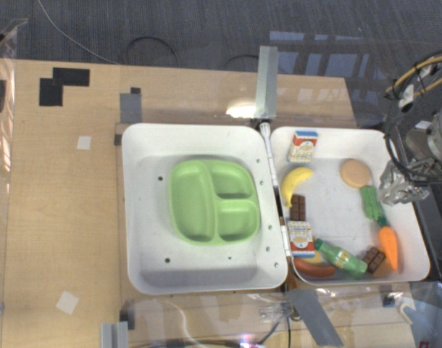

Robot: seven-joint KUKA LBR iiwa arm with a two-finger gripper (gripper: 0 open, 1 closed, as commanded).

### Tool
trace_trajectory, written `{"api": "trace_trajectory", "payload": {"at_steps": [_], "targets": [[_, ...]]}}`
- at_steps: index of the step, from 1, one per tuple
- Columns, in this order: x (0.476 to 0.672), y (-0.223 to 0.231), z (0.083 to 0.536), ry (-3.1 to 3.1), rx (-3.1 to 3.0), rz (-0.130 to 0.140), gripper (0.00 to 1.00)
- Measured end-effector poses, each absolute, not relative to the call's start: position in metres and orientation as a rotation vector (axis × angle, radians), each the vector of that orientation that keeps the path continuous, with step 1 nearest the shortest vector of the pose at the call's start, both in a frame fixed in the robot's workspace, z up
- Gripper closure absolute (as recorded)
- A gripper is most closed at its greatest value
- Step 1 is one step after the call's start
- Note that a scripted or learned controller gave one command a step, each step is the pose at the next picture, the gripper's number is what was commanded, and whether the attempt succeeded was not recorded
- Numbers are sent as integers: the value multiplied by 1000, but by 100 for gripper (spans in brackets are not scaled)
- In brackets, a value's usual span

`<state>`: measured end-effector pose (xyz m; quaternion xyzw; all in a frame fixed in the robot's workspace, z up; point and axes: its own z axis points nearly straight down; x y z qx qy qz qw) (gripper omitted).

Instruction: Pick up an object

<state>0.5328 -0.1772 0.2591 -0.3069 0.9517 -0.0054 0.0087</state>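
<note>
My claw [403, 192]: poised at the right rim of the right bin, just beside the upper end of the green pickle; whether it is released or clenched I cannot tell from this slant, and nothing shows in its grip.
My arm [431, 140]: enters from the right, its wrist above the bin's right wall.
Green pickle [372, 204]: nearest candidate, lying lengthwise against the right wall, apart from the cookie above it.
Carrot [388, 246]: just below the pickle, near the bin's lower right corner.
Cookie [356, 172]: round, tan, lying alone on bare floor to my claw's left.
Right bin [330, 201]: also holds a banana [296, 182], a milk carton [303, 147], and a green bottle [342, 259] crowded among other items along the lower edge.
Left bin [145, 216]: holds a green divided tray [211, 201].
Step in hand: approach, as I judge it; no object lifted yet.
Next move: centre over one target, likely the pickle, align across its narrow width, descend, and keep clear of the wall.
</note>
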Motion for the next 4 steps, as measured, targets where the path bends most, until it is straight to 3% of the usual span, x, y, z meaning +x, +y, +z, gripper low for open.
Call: {"api": "trace_trajectory", "payload": {"at_steps": [1,2,3,4], "targets": [[591,-88,322,3002,-864,-4,100],[637,-23,372,3079,-543,0,100],[669,83,367,3117,-307,6,100],[669,124,373,3121,-234,6,100]]}}
